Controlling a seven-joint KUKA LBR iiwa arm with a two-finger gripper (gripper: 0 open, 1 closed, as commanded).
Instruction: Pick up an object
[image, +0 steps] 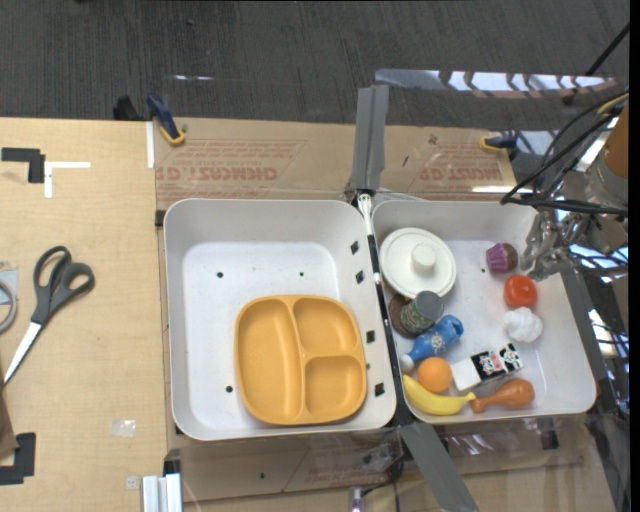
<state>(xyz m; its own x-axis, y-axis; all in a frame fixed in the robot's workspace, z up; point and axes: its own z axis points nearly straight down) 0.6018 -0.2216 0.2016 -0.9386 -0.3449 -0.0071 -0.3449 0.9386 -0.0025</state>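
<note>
Your gripper hovers over the right bin's far right corner; you cannot tell its opening. The purple object sits just left of it, the red ball just below.

Scissors lie on the wooden bench, left of the bins.

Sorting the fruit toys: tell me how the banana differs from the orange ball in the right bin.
The banana is yellow, long and curved; the orange ball is orange and round. The banana lies flat along the bin's near wall, while the ball sits just behind it, touching it. Both lie in the right bin's near-left corner.
</note>
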